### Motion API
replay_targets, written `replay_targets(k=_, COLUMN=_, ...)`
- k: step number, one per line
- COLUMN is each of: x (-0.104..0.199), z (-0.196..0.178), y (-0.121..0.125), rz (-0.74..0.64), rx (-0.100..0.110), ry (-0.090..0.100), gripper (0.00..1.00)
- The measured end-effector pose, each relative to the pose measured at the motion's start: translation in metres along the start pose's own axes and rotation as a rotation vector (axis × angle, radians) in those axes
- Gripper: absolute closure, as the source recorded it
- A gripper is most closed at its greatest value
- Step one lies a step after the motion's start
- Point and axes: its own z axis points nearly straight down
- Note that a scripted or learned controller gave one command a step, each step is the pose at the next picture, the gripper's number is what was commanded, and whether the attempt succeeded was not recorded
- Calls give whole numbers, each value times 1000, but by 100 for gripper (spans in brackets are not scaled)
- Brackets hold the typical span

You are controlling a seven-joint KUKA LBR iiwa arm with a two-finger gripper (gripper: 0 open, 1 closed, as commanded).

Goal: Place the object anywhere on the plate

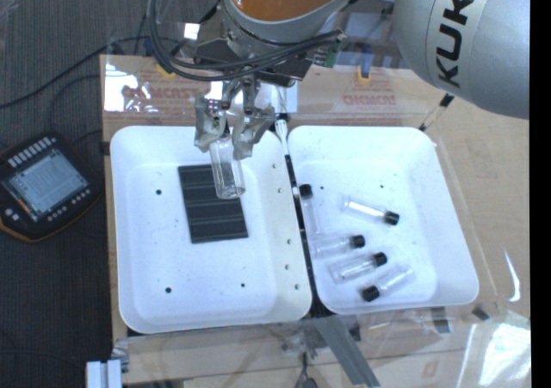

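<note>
Up in the frame's upper middle, the jaws pinch a clear vial [225, 169] over the dark ribbed plate [213, 204] in the left bin [146, 292]. Five more vials [368, 211] lie in the right bin [430, 171].

Tool [227, 135] over left bin [146, 292], clear vial [225, 169] gripped upright between fingers, vial base touching black ribbed plate [211, 210]. Right bin [430, 171] holds five black-capped vials [368, 211]. Pendant [41, 184] left of surface [508, 197].
</note>
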Motion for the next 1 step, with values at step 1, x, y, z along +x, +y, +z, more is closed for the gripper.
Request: replay_targets(k=1, x=-13, z=22, y=-35, rz=-188, rx=-1, ry=0, gripper=100)
